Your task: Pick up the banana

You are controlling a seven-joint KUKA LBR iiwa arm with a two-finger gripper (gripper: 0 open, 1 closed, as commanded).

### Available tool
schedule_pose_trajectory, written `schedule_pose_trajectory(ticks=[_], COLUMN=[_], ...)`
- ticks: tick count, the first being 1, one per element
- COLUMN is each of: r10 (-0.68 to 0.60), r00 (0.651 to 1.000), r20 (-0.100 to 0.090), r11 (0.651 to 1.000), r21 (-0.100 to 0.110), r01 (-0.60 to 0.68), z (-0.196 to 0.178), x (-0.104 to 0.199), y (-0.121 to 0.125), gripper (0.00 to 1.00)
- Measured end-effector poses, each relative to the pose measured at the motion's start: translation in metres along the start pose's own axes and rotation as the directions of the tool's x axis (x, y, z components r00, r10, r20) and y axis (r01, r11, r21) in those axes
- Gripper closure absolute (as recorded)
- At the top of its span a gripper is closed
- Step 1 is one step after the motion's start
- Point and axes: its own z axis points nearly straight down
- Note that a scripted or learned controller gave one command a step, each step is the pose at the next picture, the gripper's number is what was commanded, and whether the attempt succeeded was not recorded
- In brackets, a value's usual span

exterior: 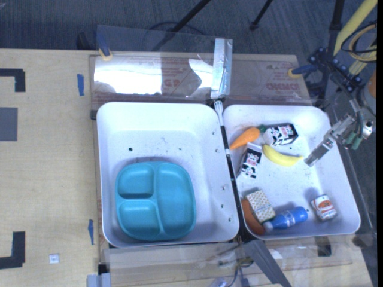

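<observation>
Grey metal fingers (316, 154) on a grey wrist with green accents.

The banana (281, 156) is yellow and small, with a gentle curve like a smile. It lies flat on the floor of the right white bin (341, 187), in the upper half of that bin. Its two ends point up a little and its middle dips down. Its left end sits just beside a small black and white carton (252, 161). Another black and white carton (281, 134) lies just above it, very close. An orange carrot (245, 138) lies near it, up and to the left. The banana is whole and rests on the bin floor.
</observation>
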Motion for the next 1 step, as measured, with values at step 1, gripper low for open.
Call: schedule_pose_trajectory(ticks=[1], r10=[0.0], r00=[1.0], r20=[0.0], r11=[1.0], r21=[0.0], r01=[0.0], z=[0.0], x=[0.0], y=[0.0001], gripper=[0.0])
